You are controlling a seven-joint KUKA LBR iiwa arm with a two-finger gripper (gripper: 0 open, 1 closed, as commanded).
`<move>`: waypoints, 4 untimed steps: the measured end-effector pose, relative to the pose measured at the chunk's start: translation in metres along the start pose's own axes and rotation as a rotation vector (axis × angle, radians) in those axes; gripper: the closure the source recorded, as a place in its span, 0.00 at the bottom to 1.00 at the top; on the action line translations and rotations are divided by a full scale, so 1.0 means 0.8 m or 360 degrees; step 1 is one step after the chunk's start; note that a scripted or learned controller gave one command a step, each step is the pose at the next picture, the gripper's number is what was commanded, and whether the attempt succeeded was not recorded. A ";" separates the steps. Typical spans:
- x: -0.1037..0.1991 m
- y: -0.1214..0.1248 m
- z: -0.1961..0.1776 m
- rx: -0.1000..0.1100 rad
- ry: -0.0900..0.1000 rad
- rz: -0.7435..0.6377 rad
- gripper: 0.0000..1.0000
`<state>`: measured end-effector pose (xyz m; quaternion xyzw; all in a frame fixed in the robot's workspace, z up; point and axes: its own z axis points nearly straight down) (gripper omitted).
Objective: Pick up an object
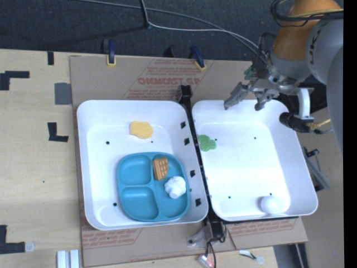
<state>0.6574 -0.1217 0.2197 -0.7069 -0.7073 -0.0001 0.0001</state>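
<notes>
The gripper [246, 102], fingers spread and grasping nothing, hangs over the right bin's [290, 149] far rim. A green object [207, 143] lies below-left, well apart.

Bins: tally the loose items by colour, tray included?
Yellow: 1, the yellow piece
Orange-brown: 1, the waffle-like piece
White: 2, the white lump and the white ball
Green: 1, the green item
Blue: 1, the blue tray
Total: 6
</notes>
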 end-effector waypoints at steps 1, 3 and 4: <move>0.073 0.007 -0.076 -0.0008 0.0001 -0.0007 0.00; 0.069 0.006 -0.084 0.0000 -0.0001 -0.0001 1.00; 0.069 0.006 -0.084 0.0001 -0.0001 -0.0001 0.00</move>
